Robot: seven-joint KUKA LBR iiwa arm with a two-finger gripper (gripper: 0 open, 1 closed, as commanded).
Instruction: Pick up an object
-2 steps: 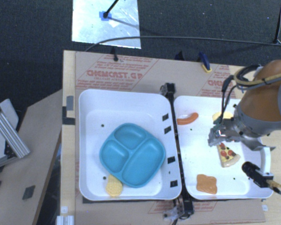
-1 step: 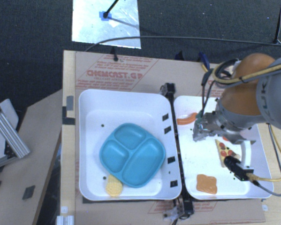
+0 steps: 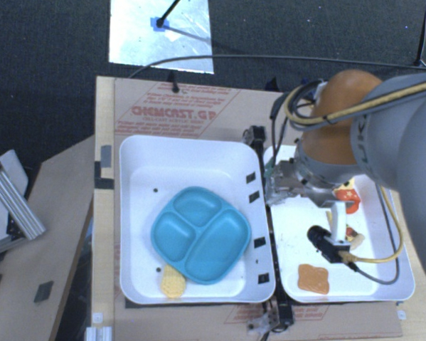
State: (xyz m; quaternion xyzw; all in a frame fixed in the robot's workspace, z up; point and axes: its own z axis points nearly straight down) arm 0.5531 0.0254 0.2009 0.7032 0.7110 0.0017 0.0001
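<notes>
Closest to the lens, my grey arm (image 3: 407, 134) is reaching in from the view's right, its orange band (image 3: 345, 95) bulging over the right bin (image 3: 399, 286). My claw (image 3: 285, 186) is hanging low over that bin's back left part, just beside the wall it shares with the left bin (image 3: 125, 219). My own wrist is blocking the sight of it, so I cannot tell whether it is released or clenched, or whether anything is in it.

The likeliest thing for me to take is lying in the open: an orange-brown piece (image 3: 313, 278), flat on the right bin's floor near the front wall. From my claw it is sitting toward the front of the bench and slightly toward the view's right, clear of the claw. It is looking thin, with a wavy, lobed outline, rather like a toy biscuit — a little wider than deep, its longer side running roughly across the view.

A red-and-yellow toy (image 3: 349, 196) is peeking out just beside my wrist, and a pale scrap (image 3: 354, 241) is lying between it and the orange-brown piece. In the left bin, a blue divided plate (image 3: 199, 233) is lying flat — a yellow wafer (image 3: 171, 282) is sitting at its front edge.
</notes>
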